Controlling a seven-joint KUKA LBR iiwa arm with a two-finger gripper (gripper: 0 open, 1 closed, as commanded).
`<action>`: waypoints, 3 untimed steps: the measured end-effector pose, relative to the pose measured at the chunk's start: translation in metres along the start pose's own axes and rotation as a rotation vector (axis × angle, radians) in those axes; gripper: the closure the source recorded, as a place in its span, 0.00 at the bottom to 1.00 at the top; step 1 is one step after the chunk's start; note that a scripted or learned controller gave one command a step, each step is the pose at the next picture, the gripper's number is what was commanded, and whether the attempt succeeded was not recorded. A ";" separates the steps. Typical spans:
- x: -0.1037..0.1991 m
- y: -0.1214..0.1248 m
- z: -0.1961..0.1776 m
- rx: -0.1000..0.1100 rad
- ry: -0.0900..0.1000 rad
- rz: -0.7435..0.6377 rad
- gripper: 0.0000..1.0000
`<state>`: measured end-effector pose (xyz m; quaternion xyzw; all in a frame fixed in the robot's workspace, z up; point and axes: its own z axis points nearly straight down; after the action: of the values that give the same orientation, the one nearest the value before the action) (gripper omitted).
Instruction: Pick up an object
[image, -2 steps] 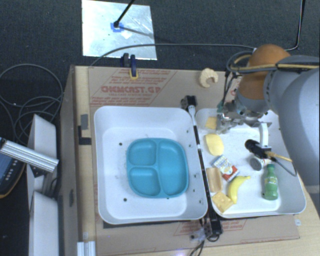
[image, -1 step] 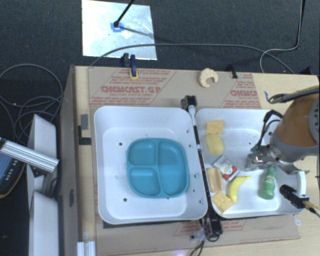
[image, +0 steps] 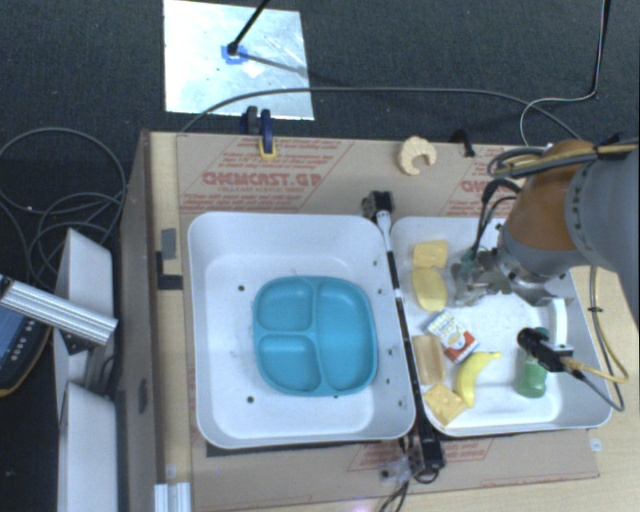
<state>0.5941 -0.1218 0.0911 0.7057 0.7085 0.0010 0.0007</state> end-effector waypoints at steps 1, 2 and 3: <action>0.031 0.057 0.006 -0.001 0.000 0.000 0.00; -0.016 0.076 -0.114 -0.006 -0.003 0.002 0.00; -0.082 0.073 -0.011 0.005 -0.001 0.003 0.00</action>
<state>0.6672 -0.2031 0.1025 0.7067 0.7075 -0.0013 -0.0005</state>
